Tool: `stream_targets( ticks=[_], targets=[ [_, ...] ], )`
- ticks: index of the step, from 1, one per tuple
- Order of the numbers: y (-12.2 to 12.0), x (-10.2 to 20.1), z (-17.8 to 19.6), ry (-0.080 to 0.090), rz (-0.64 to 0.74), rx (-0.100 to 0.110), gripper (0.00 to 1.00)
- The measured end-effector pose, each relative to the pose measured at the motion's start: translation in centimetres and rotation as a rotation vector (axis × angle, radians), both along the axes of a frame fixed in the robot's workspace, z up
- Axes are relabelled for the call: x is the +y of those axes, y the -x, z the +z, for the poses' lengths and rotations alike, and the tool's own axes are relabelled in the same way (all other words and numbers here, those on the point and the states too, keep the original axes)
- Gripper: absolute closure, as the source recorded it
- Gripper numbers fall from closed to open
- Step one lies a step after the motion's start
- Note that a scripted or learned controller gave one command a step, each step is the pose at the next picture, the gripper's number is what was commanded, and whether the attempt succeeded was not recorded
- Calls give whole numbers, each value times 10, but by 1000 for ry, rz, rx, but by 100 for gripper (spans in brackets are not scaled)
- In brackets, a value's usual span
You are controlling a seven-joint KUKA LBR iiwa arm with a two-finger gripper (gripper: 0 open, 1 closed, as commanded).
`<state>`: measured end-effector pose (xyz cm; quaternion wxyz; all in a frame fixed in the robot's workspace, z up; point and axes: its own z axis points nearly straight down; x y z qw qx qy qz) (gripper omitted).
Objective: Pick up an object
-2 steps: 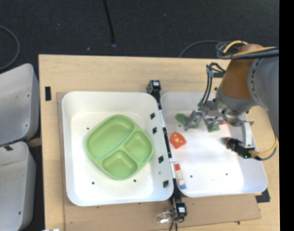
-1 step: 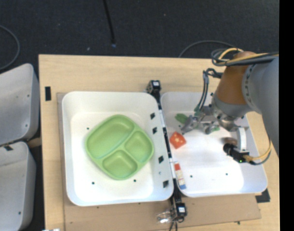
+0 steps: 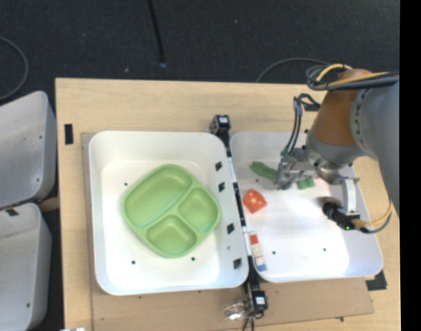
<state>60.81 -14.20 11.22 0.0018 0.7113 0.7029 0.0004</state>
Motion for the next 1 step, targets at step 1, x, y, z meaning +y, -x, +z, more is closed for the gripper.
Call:
stream_targets(
  ticks=[1],
  targets=[
    [1, -7, 63, 0, 2, -4, 100]
  ],
)
